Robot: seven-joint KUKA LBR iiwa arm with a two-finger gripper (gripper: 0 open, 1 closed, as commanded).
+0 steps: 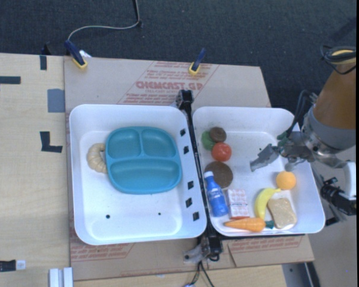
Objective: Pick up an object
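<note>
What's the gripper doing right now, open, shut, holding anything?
Gripper: above the right bin, near the orange; nothing seen held; open or shut cannot be told.

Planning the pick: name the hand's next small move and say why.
Probably lower the hand toward the orange ball. The hand hangs over bare floor in the right bin, and the ball lies closest, slightly apart from the banana.
</note>
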